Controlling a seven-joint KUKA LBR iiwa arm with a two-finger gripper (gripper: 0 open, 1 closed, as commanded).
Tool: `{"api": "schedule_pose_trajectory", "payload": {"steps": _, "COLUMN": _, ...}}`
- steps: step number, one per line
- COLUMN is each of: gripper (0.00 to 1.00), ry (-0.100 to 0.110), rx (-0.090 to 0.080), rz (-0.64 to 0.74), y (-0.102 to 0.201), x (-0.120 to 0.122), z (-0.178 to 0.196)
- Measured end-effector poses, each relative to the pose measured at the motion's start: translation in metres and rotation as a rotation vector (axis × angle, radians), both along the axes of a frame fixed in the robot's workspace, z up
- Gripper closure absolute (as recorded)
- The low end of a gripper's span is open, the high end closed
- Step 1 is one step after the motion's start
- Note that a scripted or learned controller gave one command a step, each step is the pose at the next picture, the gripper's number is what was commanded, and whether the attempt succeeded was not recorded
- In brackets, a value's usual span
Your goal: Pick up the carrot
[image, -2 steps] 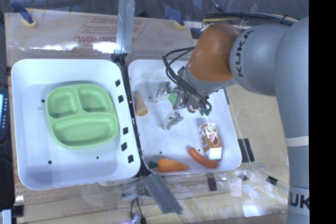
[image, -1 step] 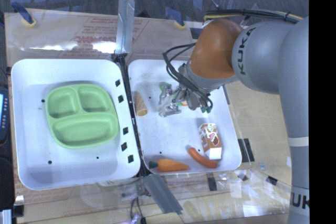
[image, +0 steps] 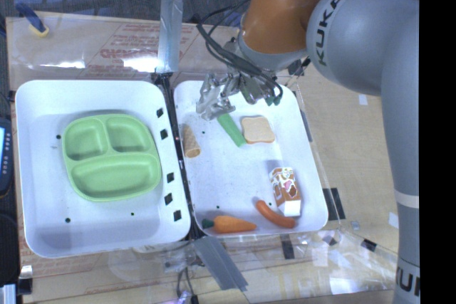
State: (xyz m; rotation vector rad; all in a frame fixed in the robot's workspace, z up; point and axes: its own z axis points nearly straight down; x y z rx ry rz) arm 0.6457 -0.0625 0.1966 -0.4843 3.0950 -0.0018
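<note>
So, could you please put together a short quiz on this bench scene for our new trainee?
1. True or false: the carrot lies in the same bin as the green divided plate.
2. Which item lies closest to the gripper? A) the sausage B) the green stick C) the carrot
3. Fill in: the carrot lies along the right bin's ____ edge, next to the sausage.

Key:
1. False; it is in the right bin, the plate in the left bin.
2. B.
3. Near (bottom in the camera view).
</note>
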Motion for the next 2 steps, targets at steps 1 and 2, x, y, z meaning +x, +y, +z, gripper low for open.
{"api": "schedule_pose_trajectory", "payload": {"steps": 1, "gripper": 1.0, "ry": 0.004, "rx": -0.002, "rz": 0.35, "y": 0.035, "x": 0.012, "z": 0.002}}
{"api": "schedule_pose_trajectory", "payload": {"steps": 2, "gripper": 1.0, "ry": 0.007, "rx": -0.002, "rz": 0.518, "y": 0.099, "x": 0.011, "z": -0.004}}
